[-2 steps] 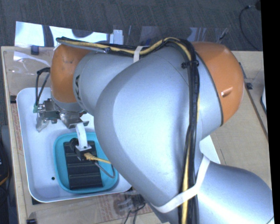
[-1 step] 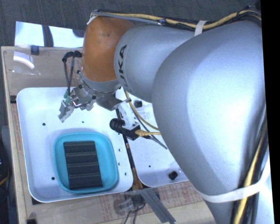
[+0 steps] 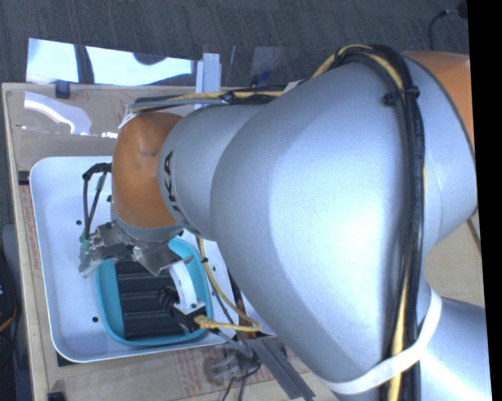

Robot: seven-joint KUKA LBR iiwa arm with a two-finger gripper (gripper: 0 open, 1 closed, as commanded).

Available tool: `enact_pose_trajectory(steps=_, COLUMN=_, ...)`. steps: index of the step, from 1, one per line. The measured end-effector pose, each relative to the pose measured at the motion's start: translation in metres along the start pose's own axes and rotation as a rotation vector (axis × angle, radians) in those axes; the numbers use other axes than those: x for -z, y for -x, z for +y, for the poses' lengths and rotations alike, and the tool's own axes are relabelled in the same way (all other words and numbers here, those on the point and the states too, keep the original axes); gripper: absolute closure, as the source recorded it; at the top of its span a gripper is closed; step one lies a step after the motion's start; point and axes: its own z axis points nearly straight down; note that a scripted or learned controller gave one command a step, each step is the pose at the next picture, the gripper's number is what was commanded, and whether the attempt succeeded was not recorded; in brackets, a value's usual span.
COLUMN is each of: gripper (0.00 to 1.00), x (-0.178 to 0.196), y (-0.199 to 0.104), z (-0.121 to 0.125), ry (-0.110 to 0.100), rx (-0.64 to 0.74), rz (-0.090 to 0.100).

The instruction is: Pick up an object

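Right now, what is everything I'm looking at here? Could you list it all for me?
bin: one showing, white, shallow, on the left of the bench, under the arm's wrist.
tray: one, teal-blue with a dark ribbed inside, lying in the near end of the bin, partly hidden by the gripper.
bench: one, pale wood colour, bearing the bin.
floor: dark grey, around the bench.
cables: yellow and black, running along the arm.
arm: one, grey with an orange band above the wrist, reaching in from the right.
gripper: one, dark and metal, low over the tray.
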Motion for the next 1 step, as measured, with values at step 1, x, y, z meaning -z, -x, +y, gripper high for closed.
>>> enact_pose_trajectory(steps=1, gripper=0.0, x=-0.0308, y=0.0053, z=-0.0561, ry=0.017, rx=0.108, rz=0.003)
